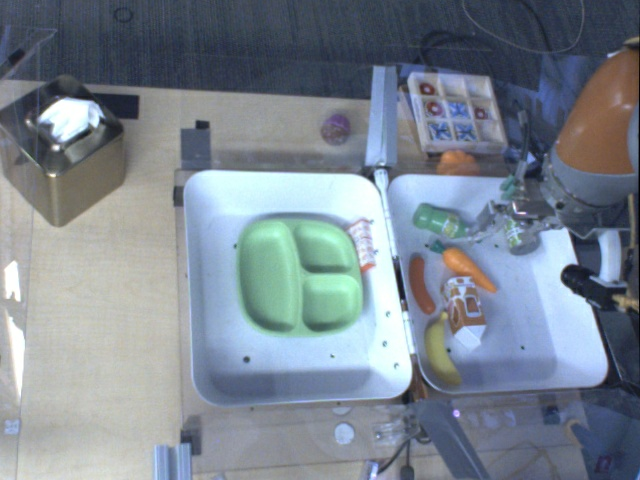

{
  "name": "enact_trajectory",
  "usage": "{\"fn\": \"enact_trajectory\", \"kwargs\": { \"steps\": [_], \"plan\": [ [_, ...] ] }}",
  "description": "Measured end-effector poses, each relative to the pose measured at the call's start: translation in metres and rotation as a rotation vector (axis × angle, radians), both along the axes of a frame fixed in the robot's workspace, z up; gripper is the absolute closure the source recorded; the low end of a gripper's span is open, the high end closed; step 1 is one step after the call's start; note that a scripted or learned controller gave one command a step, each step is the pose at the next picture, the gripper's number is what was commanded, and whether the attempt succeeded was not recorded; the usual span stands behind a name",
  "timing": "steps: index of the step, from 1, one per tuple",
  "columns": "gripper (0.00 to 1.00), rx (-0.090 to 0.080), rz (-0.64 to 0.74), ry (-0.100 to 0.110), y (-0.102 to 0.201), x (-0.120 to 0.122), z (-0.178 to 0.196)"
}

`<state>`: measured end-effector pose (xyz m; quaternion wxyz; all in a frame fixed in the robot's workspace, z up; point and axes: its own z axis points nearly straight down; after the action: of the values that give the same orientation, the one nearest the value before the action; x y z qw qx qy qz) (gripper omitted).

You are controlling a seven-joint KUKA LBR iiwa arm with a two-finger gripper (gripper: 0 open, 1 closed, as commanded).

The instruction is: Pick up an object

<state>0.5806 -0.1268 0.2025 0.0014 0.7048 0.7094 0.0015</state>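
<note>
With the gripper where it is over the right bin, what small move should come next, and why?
Probably a short drop toward the green bottle. The gripper sits at the right bin's upper edge, the bottle lying just to its left, the carrot a little below. Nothing shows between its fingers, so a grasp seems yet to be made.

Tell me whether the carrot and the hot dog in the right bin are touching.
Apart. The camera view shows bare white bin floor between the carrot and the hot dog, which lies nearer the right bin's left wall.

Green tray (298, 273), orange carrot (468, 266), yellow banana (441, 349).
</note>
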Motion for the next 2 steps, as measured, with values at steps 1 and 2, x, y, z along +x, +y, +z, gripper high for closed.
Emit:
{"fn": "enact_trajectory", "kwargs": {
  "steps": [1, 2],
  "plan": [
    [0.00, -0.001, 0.161, -0.004, 0.024, 0.009, -0.106],
    [1.00, -0.002, 0.162, -0.011, 0.025, 0.012, -0.095]
  ]
}}
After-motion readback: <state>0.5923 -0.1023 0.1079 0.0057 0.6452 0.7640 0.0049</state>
